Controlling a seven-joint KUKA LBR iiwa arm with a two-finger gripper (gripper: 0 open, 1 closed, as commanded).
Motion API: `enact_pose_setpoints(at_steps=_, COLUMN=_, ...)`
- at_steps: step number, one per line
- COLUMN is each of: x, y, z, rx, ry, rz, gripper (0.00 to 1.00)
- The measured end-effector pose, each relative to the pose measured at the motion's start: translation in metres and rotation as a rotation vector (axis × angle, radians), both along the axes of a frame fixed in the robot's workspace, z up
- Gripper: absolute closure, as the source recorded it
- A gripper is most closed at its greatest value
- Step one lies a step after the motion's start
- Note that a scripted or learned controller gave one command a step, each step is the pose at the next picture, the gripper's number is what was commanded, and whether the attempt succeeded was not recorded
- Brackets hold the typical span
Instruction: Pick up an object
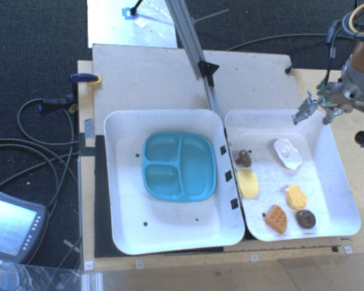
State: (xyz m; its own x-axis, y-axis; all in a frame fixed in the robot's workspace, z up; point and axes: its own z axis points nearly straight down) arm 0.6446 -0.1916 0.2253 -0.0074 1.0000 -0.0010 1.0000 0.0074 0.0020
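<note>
Lengthwise, yellow piece (pixel 248 183) near-vertical

Two bins sit side by side on the bench (pixel 170 77), mid-frame. Left bin (pixel 124 223) holds a divided plate (pixel 179 166), lying near its centre, slightly toward the upper right.

Right bin (pixel 340 187) holds six small items. Fried-egg toy (pixel 287 153) in the upper middle. Small round piece (pixel 244 158) by the bin's left wall, with a chip-like piece (pixel 248 183) just below it. Cracker piece (pixel 295 196) right of centre. Waffle piece (pixel 276 219) and cookie (pixel 306 219) near the bottom edge, waffle on the left.

Gripper (pixel 315 109) hangs over the right bin's upper right rim, well apart from the items. Teach pendant (pixel 12 226) lies at lower left of frame, off the bench.
</note>
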Motion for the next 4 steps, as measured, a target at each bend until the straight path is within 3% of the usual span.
enact_pose_setpoints(at_steps=1, x=0.0, y=0.0, z=0.0, rx=-0.001, ry=0.001, rz=0.001, gripper=0.0)
enact_pose_setpoints(at_steps=3, x=-0.002, y=-0.007, z=-0.123, rx=0.001, ry=0.005, rz=-0.006, gripper=0.0)
enact_pose_setpoints(at_steps=4, x=-0.001, y=-0.007, z=-0.134, rx=0.0, ry=0.001, rz=-0.005, gripper=0.0)
